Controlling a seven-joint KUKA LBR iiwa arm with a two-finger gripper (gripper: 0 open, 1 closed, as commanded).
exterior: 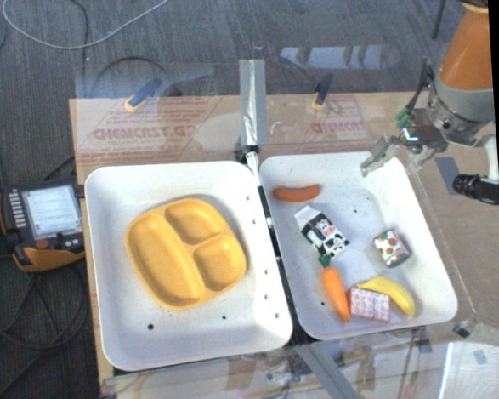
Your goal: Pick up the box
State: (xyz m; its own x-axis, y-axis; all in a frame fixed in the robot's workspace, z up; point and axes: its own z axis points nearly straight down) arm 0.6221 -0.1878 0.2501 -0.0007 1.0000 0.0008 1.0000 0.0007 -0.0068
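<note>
The right bin (421, 216) holds three box-like items. A black-and-white carton (323, 234) lies near its middle. A small box with a red fruit print (391, 247) sits to the right of it. A flat red-and-white box (369, 304) lies at the front, between a carrot (334, 292) and a banana (392, 294). My gripper (395, 152) hangs over the bin's far right corner, well above and behind all three boxes. It is open with nothing between its fingers.
An orange sausage (297, 193) lies at the back of the right bin. The left bin (114, 332) holds a yellow divided plate (187, 251). A metal bar (251, 100) stands behind the seam between the bins. A handheld device (42, 219) sits off the bench at left.
</note>
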